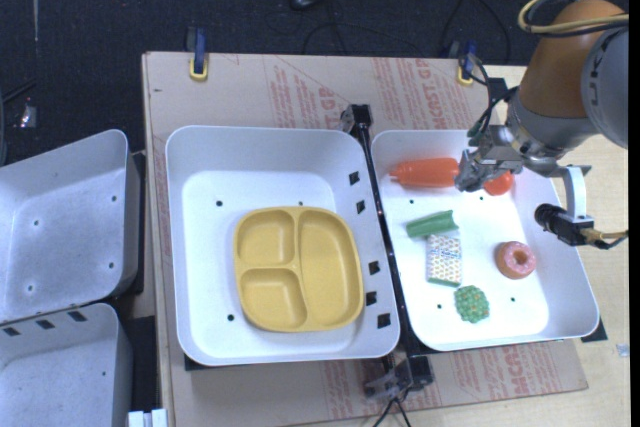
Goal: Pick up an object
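Note:
The right bin [570, 310] holds several small items. An orange carrot-shaped piece [423, 173] lies at its far edge, with a small red piece [499, 183] just to its right. My gripper [478, 172] hangs low between these two, right at the carrot's right end and partly covering the red piece. Nearer the front lie a green block [430, 224], a patterned packet [444, 258], a pink-iced doughnut [516, 259] and a green broccoli-like piece [471, 303].
A yellow divided plate [298, 267] sits in the left bin [200, 165]. A black divider strip [378, 235] runs between the bins. My arm's grey and orange body [570, 65] leans over the right bin's far right corner. Spare white bins [60, 215] stand at the left.

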`<move>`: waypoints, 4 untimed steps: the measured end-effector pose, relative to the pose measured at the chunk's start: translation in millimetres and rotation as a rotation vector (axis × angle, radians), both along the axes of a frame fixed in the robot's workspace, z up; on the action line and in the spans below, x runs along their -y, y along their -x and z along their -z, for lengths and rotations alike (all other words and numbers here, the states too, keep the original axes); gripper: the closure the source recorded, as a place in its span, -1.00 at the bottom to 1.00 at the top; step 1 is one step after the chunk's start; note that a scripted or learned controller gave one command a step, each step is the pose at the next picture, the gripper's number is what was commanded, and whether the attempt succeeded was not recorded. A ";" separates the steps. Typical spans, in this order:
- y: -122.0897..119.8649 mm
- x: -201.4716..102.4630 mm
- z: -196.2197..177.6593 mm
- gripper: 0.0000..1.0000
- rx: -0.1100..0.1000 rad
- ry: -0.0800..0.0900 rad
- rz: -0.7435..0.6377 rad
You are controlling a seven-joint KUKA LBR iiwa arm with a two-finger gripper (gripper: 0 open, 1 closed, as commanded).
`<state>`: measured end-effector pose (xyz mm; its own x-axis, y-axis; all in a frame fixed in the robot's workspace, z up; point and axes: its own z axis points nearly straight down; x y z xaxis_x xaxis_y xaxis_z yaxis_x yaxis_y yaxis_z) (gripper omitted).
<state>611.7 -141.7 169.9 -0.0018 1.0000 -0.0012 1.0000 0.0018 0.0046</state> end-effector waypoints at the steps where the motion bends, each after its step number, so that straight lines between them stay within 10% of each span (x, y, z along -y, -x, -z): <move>1: -11.6 -2.5 -55.0 1.00 0.002 0.001 -0.002; 2: -13.2 -2.4 -108.9 1.00 0.003 0.001 -0.001; 4: 30.9 -96.0 -88.5 1.00 -0.008 -0.003 -0.005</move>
<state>580.8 -45.7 258.4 -0.0064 1.0000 0.0016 1.0000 0.0064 -0.0039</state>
